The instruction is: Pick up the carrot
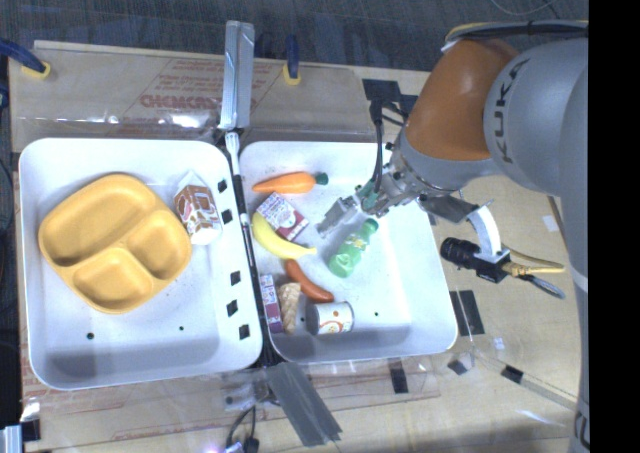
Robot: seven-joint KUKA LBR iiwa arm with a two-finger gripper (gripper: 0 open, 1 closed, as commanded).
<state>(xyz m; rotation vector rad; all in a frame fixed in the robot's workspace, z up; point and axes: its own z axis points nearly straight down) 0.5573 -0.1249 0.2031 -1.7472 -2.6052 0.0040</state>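
The carrot (284, 182) lies near the far wall of the right bin (425, 321), long axis across the view, green stem end pointing right, tip left. The tool (338, 216) hovers over a green bottle (352, 247); I cannot tell its state.

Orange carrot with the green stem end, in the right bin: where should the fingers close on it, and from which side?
Grip the orange carrot at mid-body, coming straight down. It lies flat, lengthwise left to right near the right bin far wall, so fingers should close across its narrow width. The gripper sits nearer the green bottle.
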